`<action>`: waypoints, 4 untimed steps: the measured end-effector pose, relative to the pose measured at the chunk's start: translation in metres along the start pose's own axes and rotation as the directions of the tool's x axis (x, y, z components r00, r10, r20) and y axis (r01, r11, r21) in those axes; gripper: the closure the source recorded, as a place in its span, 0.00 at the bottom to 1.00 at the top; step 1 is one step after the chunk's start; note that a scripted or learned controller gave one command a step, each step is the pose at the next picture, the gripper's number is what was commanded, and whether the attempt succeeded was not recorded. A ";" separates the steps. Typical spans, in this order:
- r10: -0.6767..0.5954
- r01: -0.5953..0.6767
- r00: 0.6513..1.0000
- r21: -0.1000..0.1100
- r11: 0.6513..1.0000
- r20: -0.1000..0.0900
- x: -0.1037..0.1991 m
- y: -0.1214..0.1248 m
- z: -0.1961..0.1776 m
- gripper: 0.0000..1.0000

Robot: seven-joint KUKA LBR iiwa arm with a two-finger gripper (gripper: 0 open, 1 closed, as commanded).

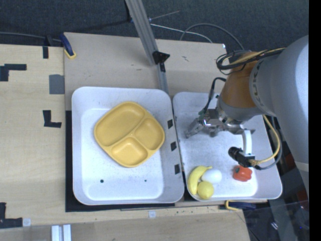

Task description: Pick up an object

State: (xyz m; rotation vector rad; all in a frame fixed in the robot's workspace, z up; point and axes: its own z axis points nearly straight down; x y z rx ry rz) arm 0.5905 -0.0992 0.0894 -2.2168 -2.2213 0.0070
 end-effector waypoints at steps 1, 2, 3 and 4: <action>-0.001 0.001 1.000 -0.002 1.000 -0.002 0.001 0.001 -0.013 1.00; 0.001 -0.001 1.000 -0.009 1.000 0.000 0.001 -0.006 -0.073 1.00; 0.001 -0.001 1.000 -0.005 1.000 0.000 0.005 -0.002 -0.114 1.00; 0.001 -0.001 1.000 -0.008 1.000 -0.001 0.006 -0.002 -0.153 1.00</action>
